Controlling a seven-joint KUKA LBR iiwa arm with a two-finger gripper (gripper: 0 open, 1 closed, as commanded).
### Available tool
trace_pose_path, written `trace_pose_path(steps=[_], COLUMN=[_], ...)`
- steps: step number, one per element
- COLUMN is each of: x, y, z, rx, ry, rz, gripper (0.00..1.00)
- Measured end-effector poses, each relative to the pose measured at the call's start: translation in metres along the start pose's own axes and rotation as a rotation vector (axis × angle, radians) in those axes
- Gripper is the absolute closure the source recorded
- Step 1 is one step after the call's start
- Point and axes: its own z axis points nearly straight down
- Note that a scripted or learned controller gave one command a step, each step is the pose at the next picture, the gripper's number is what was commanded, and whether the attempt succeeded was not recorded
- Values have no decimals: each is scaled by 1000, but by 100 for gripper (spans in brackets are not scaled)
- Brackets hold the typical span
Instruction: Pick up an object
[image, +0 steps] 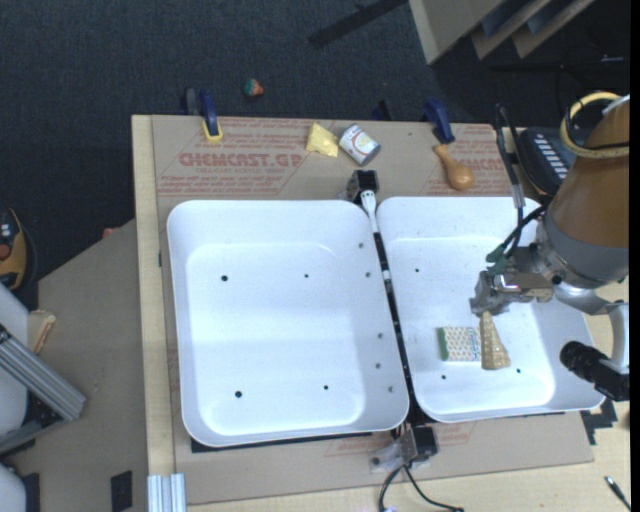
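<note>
In the right bin (440, 250) lie two small objects side by side near its front. One is a flat square pad with a green and white pattern (458, 344). The other is a tan cone-shaped piece (493, 346), just right of the pad. My gripper (497, 302) hangs low over the right bin, directly behind the tan piece's upper end and close to it. Whether it touches the piece is unclear from this angle.
The left bin (200, 300) adjoins the right one. Behind the bins on the bench lie a yellow wedge (321, 140), a small white box (359, 145), a wooden pear-shaped piece (456, 170) and two blue clamps (210, 115). A black-headed brush (364, 186) rests at the bins' seam.
</note>
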Motion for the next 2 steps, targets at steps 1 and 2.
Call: trace_pose_path(steps=[1,2], x=[-60,-18], y=[0,-1], z=[-76,26], rx=[-16,5], ry=[-8,0], rz=[11,2], gripper=[100,100])
